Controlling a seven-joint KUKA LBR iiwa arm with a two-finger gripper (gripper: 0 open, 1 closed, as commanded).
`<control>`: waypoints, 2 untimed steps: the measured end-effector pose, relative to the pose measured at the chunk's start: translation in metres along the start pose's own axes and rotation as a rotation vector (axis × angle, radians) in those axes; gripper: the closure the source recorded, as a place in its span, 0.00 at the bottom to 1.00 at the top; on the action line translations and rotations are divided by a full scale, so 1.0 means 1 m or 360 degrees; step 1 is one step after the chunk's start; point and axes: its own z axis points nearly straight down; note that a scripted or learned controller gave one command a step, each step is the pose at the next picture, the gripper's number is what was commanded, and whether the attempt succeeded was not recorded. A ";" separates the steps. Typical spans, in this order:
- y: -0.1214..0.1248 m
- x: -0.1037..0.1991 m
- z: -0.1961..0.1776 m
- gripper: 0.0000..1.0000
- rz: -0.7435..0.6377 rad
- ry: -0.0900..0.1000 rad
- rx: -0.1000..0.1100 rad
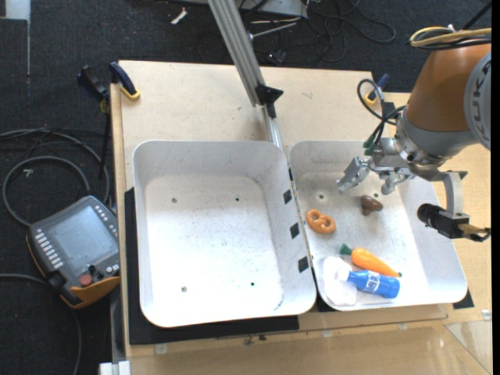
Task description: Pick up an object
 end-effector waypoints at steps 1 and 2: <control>0.002 -0.007 0.061 0.00 0.0000 0.0000 0.0001; -0.001 -0.015 0.110 0.00 0.0001 0.0000 -0.0001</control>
